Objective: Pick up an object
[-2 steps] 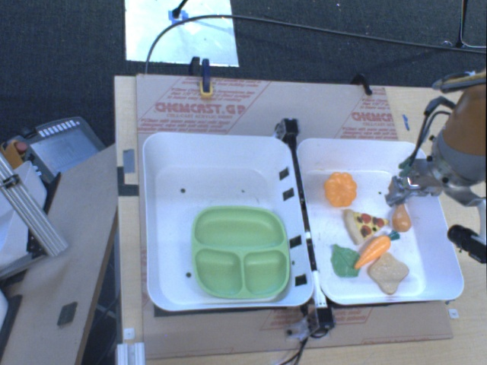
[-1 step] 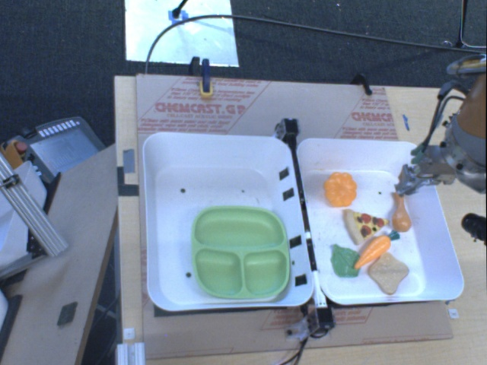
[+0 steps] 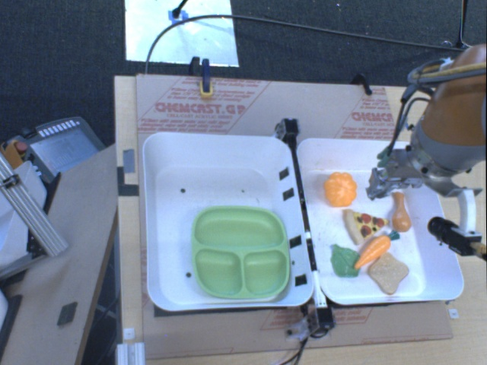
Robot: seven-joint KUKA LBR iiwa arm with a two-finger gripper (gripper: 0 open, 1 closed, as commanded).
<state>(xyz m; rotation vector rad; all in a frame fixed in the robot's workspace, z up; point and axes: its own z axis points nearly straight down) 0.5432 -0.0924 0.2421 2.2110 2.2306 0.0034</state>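
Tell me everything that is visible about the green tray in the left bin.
The green tray is light green, glossy like plastic, rectangular with rounded corners. It has three compartments: one wide along the far side and two smaller along the near side. It lies flat, right way up, on the floor of the left bin, toward the near right corner, slightly turned. Its near edge seems close to the bin's near wall.

Two bins sit side by side on the bench. In the left bin [image 3: 163,204] a divided plate [image 3: 240,251] lies toward the near edge. The right bin [image 3: 437,284] holds the toy food: a pumpkin [image 3: 339,189] farthest back, a pizza slice [image 3: 364,224] just in front of it, and a drumstick [image 3: 400,212] to the right of the slice. Nearer the front lie a leafy piece [image 3: 344,261], a carrot [image 3: 372,250] just right of it, and a bread slice [image 3: 388,273] touching the carrot's near side. The gripper [image 3: 383,182] hangs over the back of the right bin, between pumpkin and drumstick.
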